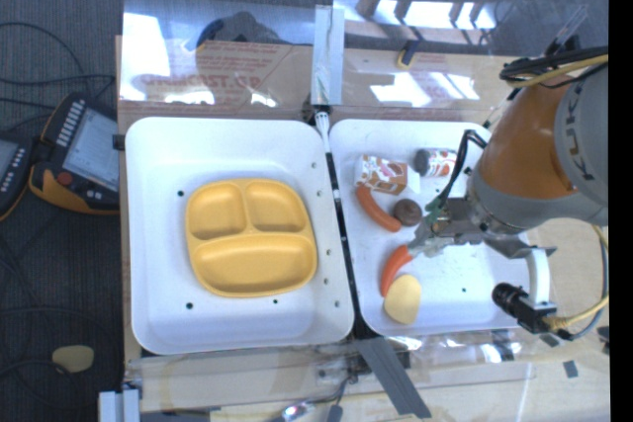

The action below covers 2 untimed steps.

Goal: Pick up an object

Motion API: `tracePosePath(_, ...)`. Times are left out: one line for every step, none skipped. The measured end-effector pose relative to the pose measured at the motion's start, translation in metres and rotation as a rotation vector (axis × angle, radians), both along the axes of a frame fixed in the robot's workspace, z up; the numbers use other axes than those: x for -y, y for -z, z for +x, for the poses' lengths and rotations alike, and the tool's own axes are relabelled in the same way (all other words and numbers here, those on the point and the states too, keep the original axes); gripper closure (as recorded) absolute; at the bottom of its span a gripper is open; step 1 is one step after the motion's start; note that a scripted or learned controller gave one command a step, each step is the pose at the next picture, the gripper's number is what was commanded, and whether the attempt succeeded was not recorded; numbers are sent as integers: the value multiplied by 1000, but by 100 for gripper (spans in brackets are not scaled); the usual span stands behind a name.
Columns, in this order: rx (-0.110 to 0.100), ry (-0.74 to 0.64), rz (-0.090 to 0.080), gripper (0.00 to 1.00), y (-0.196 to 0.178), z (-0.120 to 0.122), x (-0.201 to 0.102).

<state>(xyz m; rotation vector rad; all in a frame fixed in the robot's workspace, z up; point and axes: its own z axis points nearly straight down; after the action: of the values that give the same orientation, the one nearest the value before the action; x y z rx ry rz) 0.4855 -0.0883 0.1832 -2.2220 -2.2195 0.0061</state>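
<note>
Roughly, left to right across the frame:

Far left, floor: a handheld control pendant (77, 155) with a grey screen and orange-yellow casing lies on the dark carpet, with black cables running around it.

Left bin (148, 311): shallow and white, filling the left-centre of the frame. A yellow divided plate (251, 235) with three compartments lies flat near its middle, and none of the compartments holds anything.

Behind the bins: clear plastic panels along the upper edge, catching bright reflections, with brown cardboard showing through on the left.

Right bin (465, 296): white, just beside the left bin, holding all the small objects.

Packet (382, 175): a small red-and-white wrapper in the bin's upper left.

Dark can (423, 160): a small object lying just right of the packet, its detail too small to tell.

Sausage (378, 209): orange-red, slanting below the packet.

Brown ball (406, 211): round and dark, touching the sausage's right end.

Carrot (394, 268): orange-red, slanted, lower middle of the bin, its upper end near the gripper.

Pale lemon-shaped object (402, 299): yellowish, at the carrot's lower end, touching it.

Gripper (431, 238): low over the bin, right of the carrot's upper tip; whether its fingers are open or closed cannot be made out, and nothing is seen between them.

Arm (534, 153): grey with an orange band, coming in from the right edge of the frame above the bin.
</note>
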Motion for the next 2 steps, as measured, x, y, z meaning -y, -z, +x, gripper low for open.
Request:
tracePosePath(14,-1,1,100,94,1,11)
tracePosePath(14,-2,1,0,94,2,10)
